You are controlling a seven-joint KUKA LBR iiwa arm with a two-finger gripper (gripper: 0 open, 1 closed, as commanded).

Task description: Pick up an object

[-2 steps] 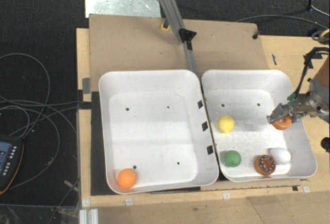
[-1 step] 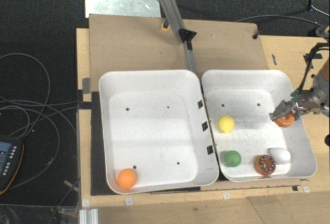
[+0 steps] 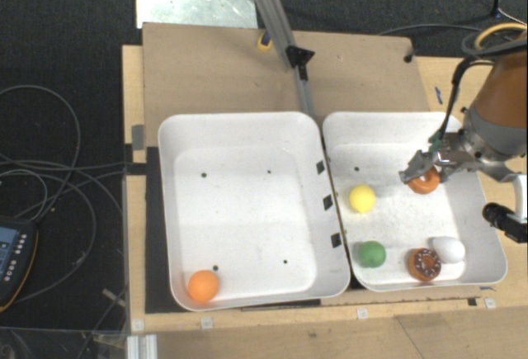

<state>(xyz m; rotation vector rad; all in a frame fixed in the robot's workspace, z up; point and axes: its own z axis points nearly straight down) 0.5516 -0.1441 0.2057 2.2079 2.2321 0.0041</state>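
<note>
Orange rounded object, small and smooth-looking, sits in the right-hand white bin directly under the end effector, touching or nearly touching its tip. That makes it the likely target of this pick. Whether the end effector is spread or closed I cannot tell from this slanted view, and nothing shows the object between its parts, so I would not call it grasped. It appears to rest on the bin floor, not lifted.

As a judgement, the approach seems done; closing, confirming a hold and raising the object are left.

Other candidates lie on the near-camera side of the end effector: a yellow ball just beside it toward the left bin, a green ball farther off, and a brown sprinkled doughnut-shaped toy touching a white egg-shaped object, both well apart from the tip. An orange ball lies far away in the left-hand white bin, at its near corner. Both bins stand on the wooden bench.
</note>
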